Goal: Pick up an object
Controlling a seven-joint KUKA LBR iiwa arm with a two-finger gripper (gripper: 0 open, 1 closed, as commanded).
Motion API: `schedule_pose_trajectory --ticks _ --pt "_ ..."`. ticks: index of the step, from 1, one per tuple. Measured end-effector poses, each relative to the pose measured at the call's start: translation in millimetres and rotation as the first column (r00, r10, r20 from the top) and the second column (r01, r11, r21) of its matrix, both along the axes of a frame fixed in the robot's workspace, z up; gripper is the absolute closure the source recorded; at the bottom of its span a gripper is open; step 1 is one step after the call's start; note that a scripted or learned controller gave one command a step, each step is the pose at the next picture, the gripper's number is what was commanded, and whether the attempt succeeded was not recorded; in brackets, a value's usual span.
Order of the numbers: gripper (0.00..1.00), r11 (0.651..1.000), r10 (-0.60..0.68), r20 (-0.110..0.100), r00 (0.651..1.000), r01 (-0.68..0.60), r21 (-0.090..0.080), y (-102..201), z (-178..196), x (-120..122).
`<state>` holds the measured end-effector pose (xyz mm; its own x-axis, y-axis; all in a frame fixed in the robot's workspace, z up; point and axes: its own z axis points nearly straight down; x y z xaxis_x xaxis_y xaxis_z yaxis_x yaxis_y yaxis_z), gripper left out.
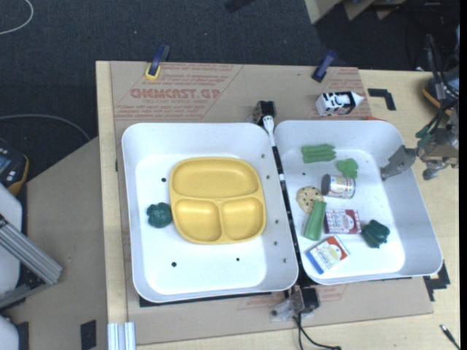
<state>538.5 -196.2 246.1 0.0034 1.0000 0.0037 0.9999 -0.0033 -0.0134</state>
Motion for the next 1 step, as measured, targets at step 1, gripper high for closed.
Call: schedule_pose_trajectory --ticks 1 --pt "0.0 1.0 0.003 0.012 1.0 -0.003 -0.003 0.4 6.4 2.5"
